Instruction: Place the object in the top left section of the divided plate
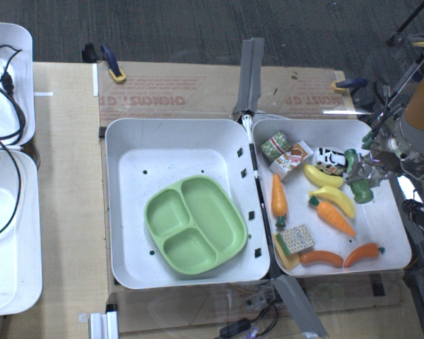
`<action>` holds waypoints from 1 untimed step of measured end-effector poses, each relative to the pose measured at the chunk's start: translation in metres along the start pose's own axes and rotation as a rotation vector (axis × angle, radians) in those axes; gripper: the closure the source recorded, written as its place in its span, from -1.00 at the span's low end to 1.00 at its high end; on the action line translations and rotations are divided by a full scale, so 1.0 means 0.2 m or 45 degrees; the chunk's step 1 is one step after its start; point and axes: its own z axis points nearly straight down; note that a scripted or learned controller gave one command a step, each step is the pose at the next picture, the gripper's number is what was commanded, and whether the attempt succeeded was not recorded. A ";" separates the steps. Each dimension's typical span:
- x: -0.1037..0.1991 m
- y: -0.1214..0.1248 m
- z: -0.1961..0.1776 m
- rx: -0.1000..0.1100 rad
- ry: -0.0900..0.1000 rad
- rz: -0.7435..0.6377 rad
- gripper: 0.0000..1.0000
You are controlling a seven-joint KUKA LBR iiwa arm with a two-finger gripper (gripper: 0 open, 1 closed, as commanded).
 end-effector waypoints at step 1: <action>-0.03 -0.28 0.01 -0.003 0.003 -0.147 1.00</action>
